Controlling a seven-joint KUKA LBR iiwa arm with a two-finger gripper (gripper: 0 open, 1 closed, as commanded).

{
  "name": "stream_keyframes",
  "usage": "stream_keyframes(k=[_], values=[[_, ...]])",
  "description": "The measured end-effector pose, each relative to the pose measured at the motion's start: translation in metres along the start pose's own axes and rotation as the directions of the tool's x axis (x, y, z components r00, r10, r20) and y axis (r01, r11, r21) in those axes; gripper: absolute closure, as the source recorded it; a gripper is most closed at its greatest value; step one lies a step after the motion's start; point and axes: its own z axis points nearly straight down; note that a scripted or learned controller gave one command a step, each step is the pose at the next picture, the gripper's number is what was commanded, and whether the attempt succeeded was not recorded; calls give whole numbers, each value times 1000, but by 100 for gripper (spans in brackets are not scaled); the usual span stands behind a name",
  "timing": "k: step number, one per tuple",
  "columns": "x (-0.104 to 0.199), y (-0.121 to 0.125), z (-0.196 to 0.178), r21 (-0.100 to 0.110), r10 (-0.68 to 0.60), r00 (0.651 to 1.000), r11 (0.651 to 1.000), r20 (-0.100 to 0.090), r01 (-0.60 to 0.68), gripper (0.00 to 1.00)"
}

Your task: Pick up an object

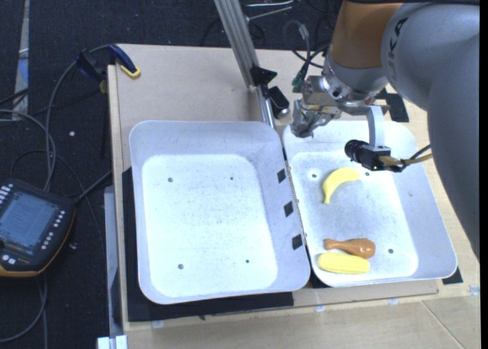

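Observation:
The right bin (412, 210) holds three objects. A yellow banana (338, 182) lies in its upper middle. An orange-brown chicken drumstick (351, 247) lies near the front, and a yellow corn-like piece (344, 264) sits just in front of it. My gripper (303, 125) hangs above the right bin's far left corner, up and to the left of the banana. Nothing is seen between its fingers, and their spacing is too small to read.
The left bin (206, 210) lies beside the right one, their rims meeting along a divider with black clips (289, 208). A slanted aluminium post (238, 27) rises behind the bins. A teach pendant (27, 225) rests on the floor at left.

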Motion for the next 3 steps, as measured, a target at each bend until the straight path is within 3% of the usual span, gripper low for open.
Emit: stream_keyframes(k=[1,2,3], values=[[45,14,-3,0,1,1000,1000,0,-1,100],[104,12,3,0,0,1000,1000,0,0,100],[101,13,3,0,4,1000,1000,1,-4,0]])
